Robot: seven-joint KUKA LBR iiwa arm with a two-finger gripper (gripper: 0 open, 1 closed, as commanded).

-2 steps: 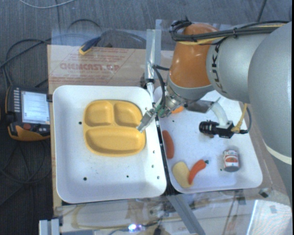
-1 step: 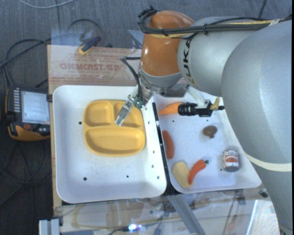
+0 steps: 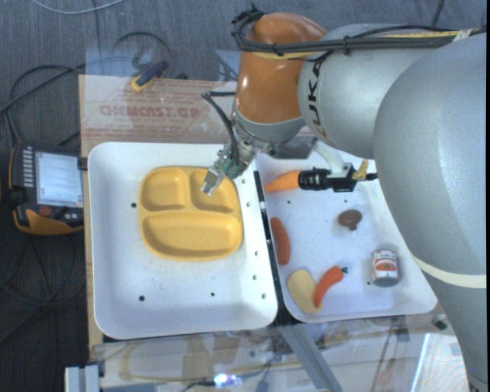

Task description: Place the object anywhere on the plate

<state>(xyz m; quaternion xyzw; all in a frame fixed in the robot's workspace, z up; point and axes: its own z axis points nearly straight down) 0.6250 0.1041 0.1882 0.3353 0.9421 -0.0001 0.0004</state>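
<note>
A yellow divided plate (image 3: pixel 188 215) lies in the left white bin (image 3: pixel 122 260). My gripper (image 3: pixel 215 175) hangs over the plate's upper right compartment, close to the bin's right wall. A small green and grey shape (image 3: pixel 226 167) shows at the gripper's tip, and I cannot tell whether it is a held thing or part of the gripper. The grey arm with its orange band (image 3: pixel 278 64) reaches in from the right and hides the top of the right bin.
The right bin (image 3: pixel 327 239) holds an orange carrot (image 3: pixel 281 180), a red sausage (image 3: pixel 280 242), a small brown lump (image 3: pixel 349 218), a little can (image 3: pixel 384 266), a yellow piece (image 3: pixel 302 288) and an orange pepper (image 3: pixel 329 282). A handheld console (image 3: pixel 49 188) sits left of the bench.
</note>
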